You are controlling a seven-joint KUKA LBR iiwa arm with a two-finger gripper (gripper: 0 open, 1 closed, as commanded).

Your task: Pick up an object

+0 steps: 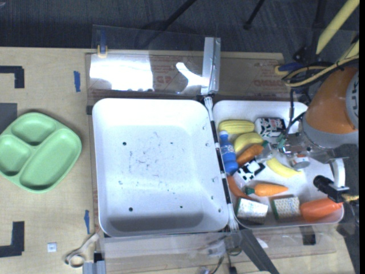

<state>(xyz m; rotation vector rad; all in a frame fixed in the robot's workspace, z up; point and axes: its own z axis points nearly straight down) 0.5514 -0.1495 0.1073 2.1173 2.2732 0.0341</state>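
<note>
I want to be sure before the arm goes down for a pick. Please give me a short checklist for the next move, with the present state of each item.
1. Objects are available in the right bin: ok, it holds bananas, carrots, a blue bottle and more.
2. Gripper is above the right bin: ok, it sits over the toys near the yellow banana.
3. Fingers open for a pick: cannot tell, the wrist hides them.
4. Gripper is free of any object: cannot tell.
5. Target is separated from its neighbours: not ok, the toys lie crowded and touching.
6. Left bin is ready to receive: ok.
</note>
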